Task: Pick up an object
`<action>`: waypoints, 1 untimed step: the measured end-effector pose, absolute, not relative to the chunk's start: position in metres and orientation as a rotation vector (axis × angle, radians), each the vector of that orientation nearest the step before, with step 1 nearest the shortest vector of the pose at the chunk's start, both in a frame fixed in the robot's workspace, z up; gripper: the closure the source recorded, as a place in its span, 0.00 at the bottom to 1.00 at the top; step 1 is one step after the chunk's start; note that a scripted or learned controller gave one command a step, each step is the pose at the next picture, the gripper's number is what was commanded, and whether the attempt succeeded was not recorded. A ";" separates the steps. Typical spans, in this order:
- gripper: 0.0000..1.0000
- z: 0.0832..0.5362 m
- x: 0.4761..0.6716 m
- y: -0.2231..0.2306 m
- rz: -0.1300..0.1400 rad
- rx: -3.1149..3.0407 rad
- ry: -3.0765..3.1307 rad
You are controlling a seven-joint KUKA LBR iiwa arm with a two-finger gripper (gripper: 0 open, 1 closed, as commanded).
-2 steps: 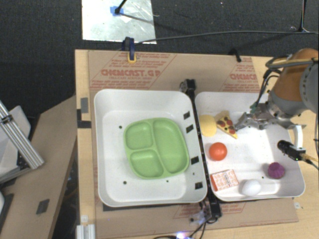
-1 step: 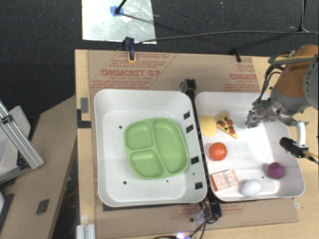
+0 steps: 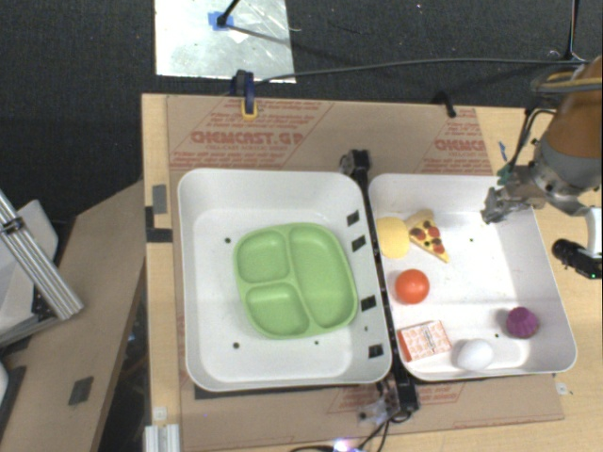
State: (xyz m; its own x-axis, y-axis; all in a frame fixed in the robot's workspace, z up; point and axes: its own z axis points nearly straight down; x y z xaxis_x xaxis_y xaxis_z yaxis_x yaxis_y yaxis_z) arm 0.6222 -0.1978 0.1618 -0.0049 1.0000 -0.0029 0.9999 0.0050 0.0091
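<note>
Two white bins sat side by side on the counter (image 3: 283,125). The left bin (image 3: 203,215) held a green divided plate (image 3: 295,280). The right bin (image 3: 537,281) held a yellow ball (image 3: 392,237), pizza slice toy (image 3: 427,234), orange ball (image 3: 412,286), red-white packet (image 3: 423,340), white egg (image 3: 474,354) and purple ball (image 3: 522,322). The pincer (image 3: 497,205) hovered over the far right corner, pinching nothing; its spread could not be told.

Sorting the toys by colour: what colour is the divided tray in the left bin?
Light green, as the camera view shows: the divided tray.
</note>
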 end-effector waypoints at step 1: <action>1.00 0.217 0.624 -0.198 0.006 2.210 2.223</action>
State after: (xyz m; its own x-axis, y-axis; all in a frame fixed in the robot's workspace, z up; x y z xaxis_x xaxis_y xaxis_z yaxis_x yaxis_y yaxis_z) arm 0.6242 -0.1982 0.2170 -0.0058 1.0000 -0.0026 0.9999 0.0059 0.0082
